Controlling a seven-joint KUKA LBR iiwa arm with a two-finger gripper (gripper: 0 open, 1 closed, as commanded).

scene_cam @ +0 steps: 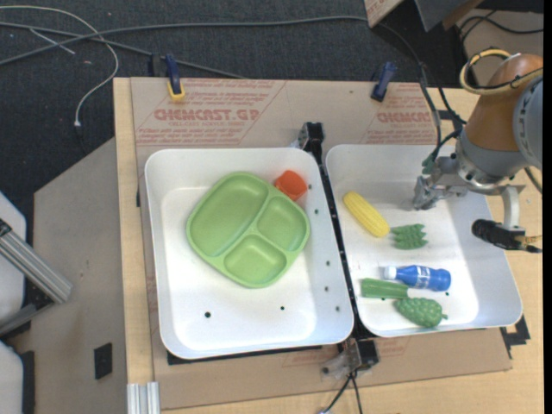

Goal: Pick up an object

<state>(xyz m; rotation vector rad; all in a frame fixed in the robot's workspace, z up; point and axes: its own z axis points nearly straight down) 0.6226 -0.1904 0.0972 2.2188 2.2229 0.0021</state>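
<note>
Above the right bin, the gripper hangs just right of a toy corn cob; whether it is open, I cannot tell. Descending here risks missing the cob.

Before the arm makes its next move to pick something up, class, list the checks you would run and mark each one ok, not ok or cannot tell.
1. Gripper is over the right bin, where the small objects lie: ok.
2. Nothing between its fingers yet: ok.
3. Fingers open enough to grasp: cannot tell.
4. Yellow corn lies apart from the other objects: ok.
5. Blue bottle has free space around it: not ok, the green piece lies against it.
6. Gripper directly above a target: not ok, it is beside the corn.
</note>
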